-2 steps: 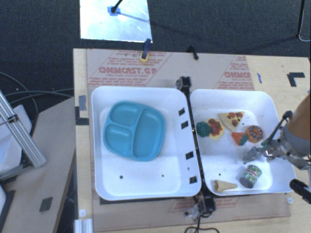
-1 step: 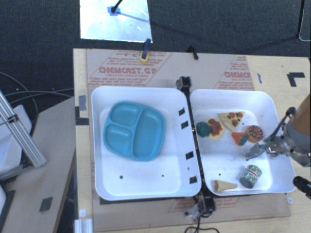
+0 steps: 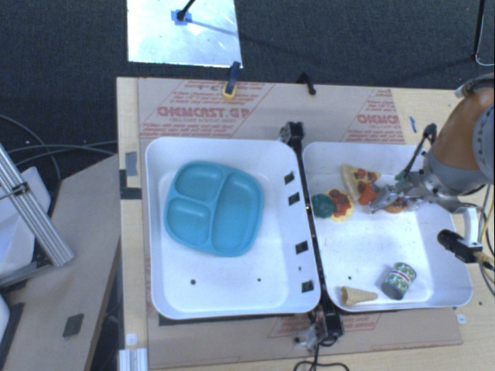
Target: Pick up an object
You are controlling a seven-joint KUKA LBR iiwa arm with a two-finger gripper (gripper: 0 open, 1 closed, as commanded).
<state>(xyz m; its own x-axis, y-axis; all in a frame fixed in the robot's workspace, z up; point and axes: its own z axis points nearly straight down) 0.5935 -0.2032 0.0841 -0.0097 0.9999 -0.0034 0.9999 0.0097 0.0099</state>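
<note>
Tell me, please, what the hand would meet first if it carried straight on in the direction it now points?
The hand points toward the view's left, low over the right bin. The first thing in that line looks to be the red, green and yellow toy cluster, just past the pizza slice. Height is unclear from above, so it could pass over.

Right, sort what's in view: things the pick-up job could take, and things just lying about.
Job in hand (right bin, near the gripper):
pizza slice
red and green toy food
small can
ice-cream cone

Lying about:
blue divided plate in the left bin
metal sheet on the floor
</note>
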